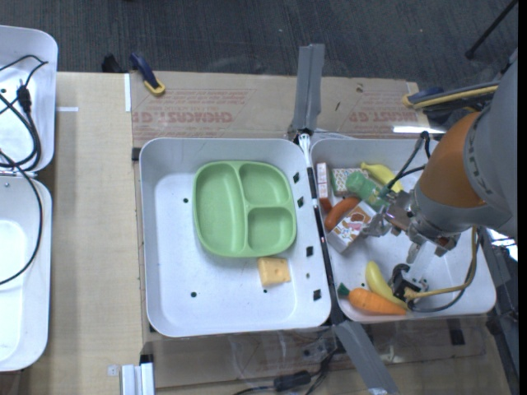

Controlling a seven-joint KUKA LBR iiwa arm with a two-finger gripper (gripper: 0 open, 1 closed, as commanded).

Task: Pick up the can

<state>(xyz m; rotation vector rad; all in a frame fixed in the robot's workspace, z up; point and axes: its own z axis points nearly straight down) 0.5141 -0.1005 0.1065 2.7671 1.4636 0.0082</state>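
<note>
Camera view: arm's wrist covers the middle of the right bin (486, 299), hiding the gripper's business end, so open or closed can't be told. No can identifiable; only a carton (352, 225), bananas, carrots. Left bin (165, 303): green tray (244, 208).

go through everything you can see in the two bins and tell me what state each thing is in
green divided plate: flat in the left bin, compartments bare
yellow block: lying beside the plate's near edge
carton: tipped on its side, right bin
carrot: lying at the near wall
banana: lying against the carrot
gripper: low over the right bin
</note>
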